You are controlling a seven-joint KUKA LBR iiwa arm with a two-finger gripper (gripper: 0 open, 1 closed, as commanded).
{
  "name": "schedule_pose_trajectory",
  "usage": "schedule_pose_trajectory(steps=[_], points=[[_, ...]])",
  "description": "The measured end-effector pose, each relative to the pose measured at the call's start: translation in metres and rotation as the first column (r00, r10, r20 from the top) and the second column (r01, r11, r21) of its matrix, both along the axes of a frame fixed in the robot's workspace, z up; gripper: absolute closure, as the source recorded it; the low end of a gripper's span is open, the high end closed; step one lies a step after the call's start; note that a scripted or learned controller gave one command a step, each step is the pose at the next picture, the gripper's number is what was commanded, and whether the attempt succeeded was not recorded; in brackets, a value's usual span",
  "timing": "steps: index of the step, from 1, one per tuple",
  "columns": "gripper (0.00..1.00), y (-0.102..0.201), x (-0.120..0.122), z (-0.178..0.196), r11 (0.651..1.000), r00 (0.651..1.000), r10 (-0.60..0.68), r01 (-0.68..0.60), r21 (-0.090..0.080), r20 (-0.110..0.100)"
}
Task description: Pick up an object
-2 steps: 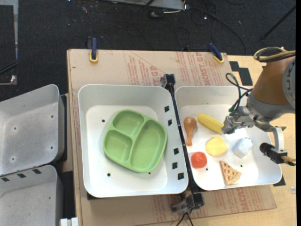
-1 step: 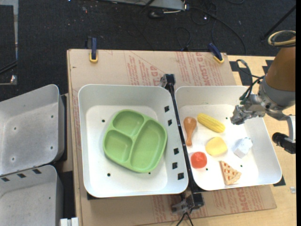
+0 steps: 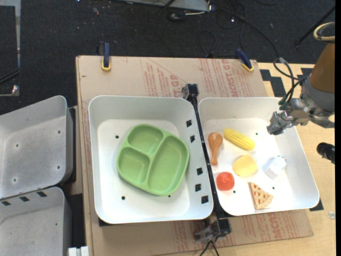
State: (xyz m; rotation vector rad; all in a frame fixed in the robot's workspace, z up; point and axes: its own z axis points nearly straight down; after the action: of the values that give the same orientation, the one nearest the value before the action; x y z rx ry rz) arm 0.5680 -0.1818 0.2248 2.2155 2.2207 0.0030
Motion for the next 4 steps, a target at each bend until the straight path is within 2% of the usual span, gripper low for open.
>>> schedule_pose_trajectory(steps=[2, 3, 4], points=[[1.00, 0.116, -0.007, 0.000, 1.000, 1.000, 0.006, -0.006, 0.004, -0.006], [1.00, 0.161, -0.004, -0.002, 1.000, 1.000, 0.005, -0.005, 0.004, -0.006], [1.00, 0.213, 0.005, 0.010, 1.000, 1.000, 0.006, -0.006, 0.004, -0.003]])
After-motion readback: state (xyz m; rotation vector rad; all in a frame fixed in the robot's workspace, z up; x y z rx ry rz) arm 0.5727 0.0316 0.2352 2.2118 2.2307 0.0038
